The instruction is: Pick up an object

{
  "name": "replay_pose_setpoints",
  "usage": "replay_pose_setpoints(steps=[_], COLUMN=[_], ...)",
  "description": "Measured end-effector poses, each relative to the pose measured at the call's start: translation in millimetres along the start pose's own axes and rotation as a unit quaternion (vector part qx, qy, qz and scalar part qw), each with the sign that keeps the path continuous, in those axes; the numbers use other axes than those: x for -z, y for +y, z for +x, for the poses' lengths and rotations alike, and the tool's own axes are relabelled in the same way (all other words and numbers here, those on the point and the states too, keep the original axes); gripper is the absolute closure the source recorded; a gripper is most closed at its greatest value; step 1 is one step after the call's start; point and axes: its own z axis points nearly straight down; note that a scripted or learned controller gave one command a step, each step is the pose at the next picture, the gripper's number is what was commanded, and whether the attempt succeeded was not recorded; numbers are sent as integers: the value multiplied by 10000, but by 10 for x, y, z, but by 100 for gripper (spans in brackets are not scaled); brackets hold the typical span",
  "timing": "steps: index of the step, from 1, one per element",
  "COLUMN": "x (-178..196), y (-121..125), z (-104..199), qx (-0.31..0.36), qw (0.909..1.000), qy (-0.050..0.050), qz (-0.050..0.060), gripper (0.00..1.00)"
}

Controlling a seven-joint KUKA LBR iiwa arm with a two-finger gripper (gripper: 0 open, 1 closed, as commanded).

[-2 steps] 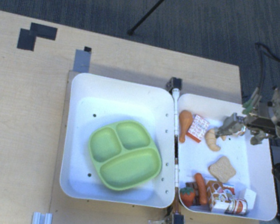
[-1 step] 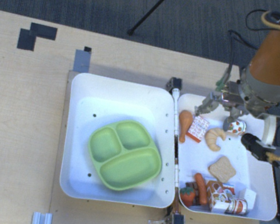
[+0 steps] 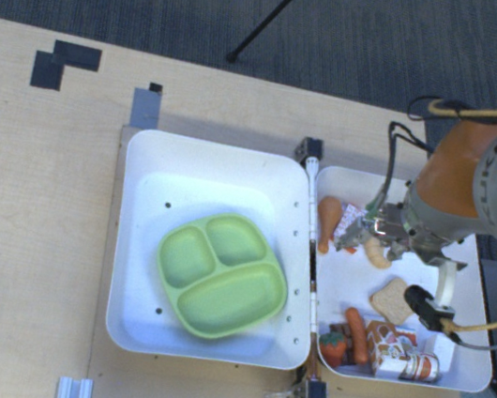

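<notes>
My gripper (image 3: 363, 233) hangs low over the far part of the right bin (image 3: 474, 298), under the grey arm with its orange band (image 3: 455, 163). Just left of it lies an orange carrot-shaped piece (image 3: 328, 219). A small beige piece (image 3: 378, 255) sits right beside the gripper, on its near side. A bread slice (image 3: 389, 301), a red sausage (image 3: 356, 326), a red and white can (image 3: 404, 364) and some small red and dark pieces (image 3: 334, 346) lie nearer the front of that bin. Nothing can be made out held in the gripper.
The left bin (image 3: 154, 167) holds a green divided plate (image 3: 221, 275). A rail (image 3: 311, 233) separates the two bins. A black cable connector (image 3: 429, 309) hangs from the arm over the right bin. Wooden bench stretches to the left.
</notes>
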Motion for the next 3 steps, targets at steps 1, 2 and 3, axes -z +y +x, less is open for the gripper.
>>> replay_pose_setpoints(steps=[1,2,3], x=[-367,-356,-251], y=[-255,-818,-803], z=[-681,-1197,-1194], qx=[-2,15,9], qw=[10000,10000,10000], qy=[-7,2,3], qz=[-26,-32,-46], gripper=[0,0,100])
